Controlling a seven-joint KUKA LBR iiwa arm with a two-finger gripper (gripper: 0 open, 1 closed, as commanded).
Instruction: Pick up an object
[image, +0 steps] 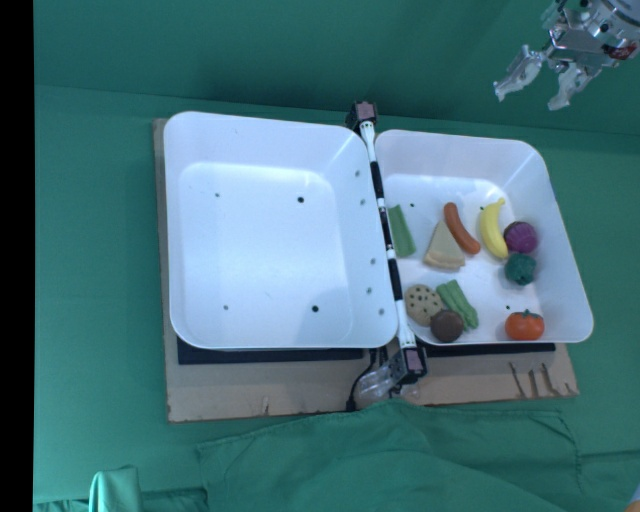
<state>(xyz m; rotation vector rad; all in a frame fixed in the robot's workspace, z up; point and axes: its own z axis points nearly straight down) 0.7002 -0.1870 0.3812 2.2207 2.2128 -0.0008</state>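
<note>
My gripper (535, 88) hangs high at the top right, above and behind the right bin (556, 200), its two fingers spread apart with nothing between them. In that bin lie a yellow banana (492, 229), a red sausage (461, 228), a cheese wedge (444, 247), a green stick (401, 228), a purple ball (520, 237), a dark green broccoli (520, 268), an orange tomato (524, 325), a cookie (422, 302), green beans (458, 303) and a brown ball (446, 326).
The left bin (200, 140) sits beside the right one, with a black-and-white divider bar (384, 235) between them. Both rest on a cardboard sheet (260, 390) over green cloth. A cloth fold (400, 450) lies in front.
</note>
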